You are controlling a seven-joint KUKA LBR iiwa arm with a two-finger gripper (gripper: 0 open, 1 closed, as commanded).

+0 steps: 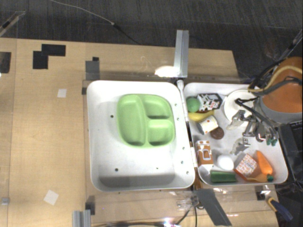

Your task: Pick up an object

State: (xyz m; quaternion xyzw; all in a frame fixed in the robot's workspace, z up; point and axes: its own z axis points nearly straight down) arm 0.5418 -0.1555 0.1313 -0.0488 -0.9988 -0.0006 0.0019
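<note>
cameras: one, fixed | position: high above the tabletop (42,141) | facing: down at a slant | range: far enough to take in both white bins, left bin (102,174), right bin (284,169) | arm (284,91) enters from right edge

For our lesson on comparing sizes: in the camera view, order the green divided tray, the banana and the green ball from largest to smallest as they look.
1. green divided tray
2. banana
3. green ball

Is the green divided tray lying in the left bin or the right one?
In the left bin: the green divided tray lies flat near its middle.
</note>
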